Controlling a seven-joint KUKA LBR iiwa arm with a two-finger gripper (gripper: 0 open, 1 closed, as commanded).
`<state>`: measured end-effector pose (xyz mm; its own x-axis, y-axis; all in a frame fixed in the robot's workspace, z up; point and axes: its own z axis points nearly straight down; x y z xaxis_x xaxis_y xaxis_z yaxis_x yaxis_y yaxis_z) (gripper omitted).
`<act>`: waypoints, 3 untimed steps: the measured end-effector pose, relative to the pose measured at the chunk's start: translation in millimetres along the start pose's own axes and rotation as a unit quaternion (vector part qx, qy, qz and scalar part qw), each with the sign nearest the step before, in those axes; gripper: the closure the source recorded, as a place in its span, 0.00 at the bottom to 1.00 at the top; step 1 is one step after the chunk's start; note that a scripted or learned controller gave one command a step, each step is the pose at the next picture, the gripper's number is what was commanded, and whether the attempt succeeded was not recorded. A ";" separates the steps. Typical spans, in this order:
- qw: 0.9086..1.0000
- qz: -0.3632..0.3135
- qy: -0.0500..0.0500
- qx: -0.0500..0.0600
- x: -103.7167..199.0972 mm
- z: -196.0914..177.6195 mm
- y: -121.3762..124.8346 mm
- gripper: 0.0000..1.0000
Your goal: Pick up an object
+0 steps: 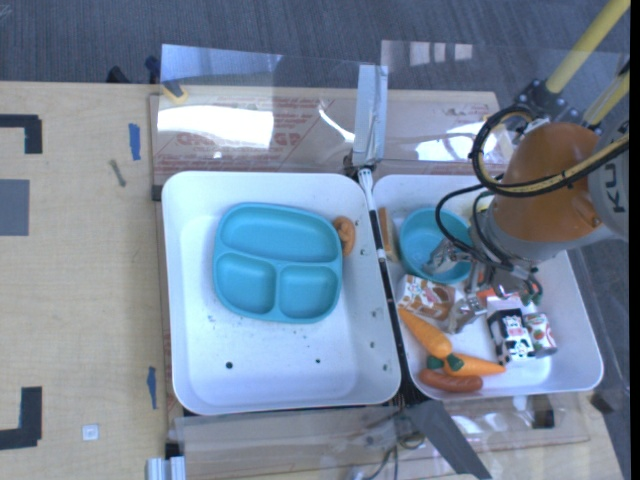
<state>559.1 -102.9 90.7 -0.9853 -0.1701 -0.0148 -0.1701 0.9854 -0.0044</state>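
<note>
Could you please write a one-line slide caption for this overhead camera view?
KUKA arm's gripper lowered among toy carrots beside blue bowl in right bin; blue divided plate in left bin.

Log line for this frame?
arm: over right bin | gripper: above snack packet | left bin: blue tray

Left bin [190, 268]: blue divided tray [277, 262] is sitting mid-bin, small orange item [345, 232] touching its 3 o'clock edge; floor toward 6 is lying open. Right bin [580, 358]: crowded w/ blue bowl [432, 245] at 11, snack packet [428, 298], carrots [440, 346] at 7, arm [545, 193] hanging over 12–3. Bare strip is showing at 5, along rim.
</note>
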 end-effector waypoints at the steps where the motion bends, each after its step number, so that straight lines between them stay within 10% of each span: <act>1: 1.000 0.010 0.007 0.000 -36.5 0.8 1.4 0.00; 2: 1.000 0.016 0.000 0.000 6.4 0.0 -0.8 0.00; 3: 1.000 0.011 0.010 -0.002 -38.2 1.5 -8.3 0.00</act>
<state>598.1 -104.6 89.8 -0.9890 -0.1478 0.0053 -0.1478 0.9890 -0.0012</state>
